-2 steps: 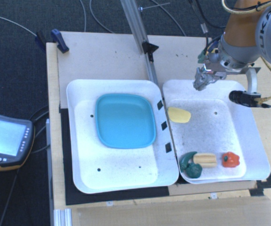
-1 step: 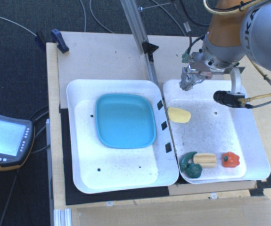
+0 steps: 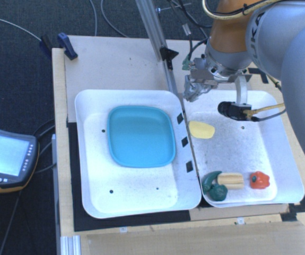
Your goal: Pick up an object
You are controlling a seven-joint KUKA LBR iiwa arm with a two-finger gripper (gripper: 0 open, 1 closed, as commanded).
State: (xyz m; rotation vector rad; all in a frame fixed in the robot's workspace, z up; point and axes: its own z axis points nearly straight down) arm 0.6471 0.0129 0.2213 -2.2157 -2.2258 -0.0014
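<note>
Bench (image 3: 115, 62) carries two white bins side by side, left bin (image 3: 88, 195) and right bin (image 3: 285, 158), with a blue clamp (image 3: 67, 45) on its far-left corner, cables (image 3: 62, 4) on the dark floor behind, and a handheld control pendant (image 3: 6, 158) lying at far left.

Bright, even overhead light; soft shadows; slightly grainy focus.

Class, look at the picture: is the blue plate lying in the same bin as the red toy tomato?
No: the blue plate lies in the left bin, while the red tomato sits in the right bin.
</note>
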